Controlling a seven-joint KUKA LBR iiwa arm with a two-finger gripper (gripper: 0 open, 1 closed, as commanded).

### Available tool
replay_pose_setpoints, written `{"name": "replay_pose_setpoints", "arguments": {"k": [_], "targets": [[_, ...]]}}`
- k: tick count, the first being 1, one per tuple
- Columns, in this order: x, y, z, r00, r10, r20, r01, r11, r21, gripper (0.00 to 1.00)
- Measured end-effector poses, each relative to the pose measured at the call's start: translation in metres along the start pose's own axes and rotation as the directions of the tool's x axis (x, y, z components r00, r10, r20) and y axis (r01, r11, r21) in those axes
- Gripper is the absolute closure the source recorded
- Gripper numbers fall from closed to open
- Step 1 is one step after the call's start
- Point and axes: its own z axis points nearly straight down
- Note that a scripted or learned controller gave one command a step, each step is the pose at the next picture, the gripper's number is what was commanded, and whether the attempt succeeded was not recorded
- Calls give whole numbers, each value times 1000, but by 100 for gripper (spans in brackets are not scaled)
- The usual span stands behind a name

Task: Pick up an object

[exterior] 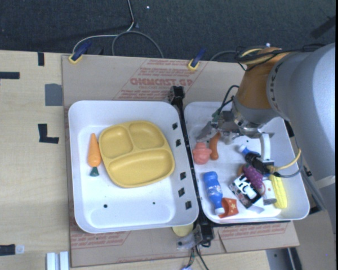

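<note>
Two small toys — a pink rounded lump (201,153) touching an orange peg-shaped piece (214,147) — crowd the two-finger gripper (209,131); its spread is unreadable, so it may snag both.

The 2 white bins (84,207) look like smooth, slightly glossy plastic. The yellow divided plate (136,153) is matt plastic, and the board (101,75) beneath looks like printed brown cardboard.

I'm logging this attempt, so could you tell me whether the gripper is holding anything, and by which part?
It cannot be told. The gripper hangs over the right bin, beside the pink toy, and no object shows between its fingertips.
</note>
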Motion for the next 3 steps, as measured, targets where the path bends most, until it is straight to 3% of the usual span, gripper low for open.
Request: {"name": "replay_pose_setpoints", "arguments": {"k": [1, 2, 3], "targets": [[14, 25, 1, 1000, -2, -1, 2, 1000, 1, 0], [-14, 7, 0, 1000, 0, -1, 0, 1000, -1, 0], [15, 21, 1, 1000, -4, -1, 4, 1000, 0, 0]]}}
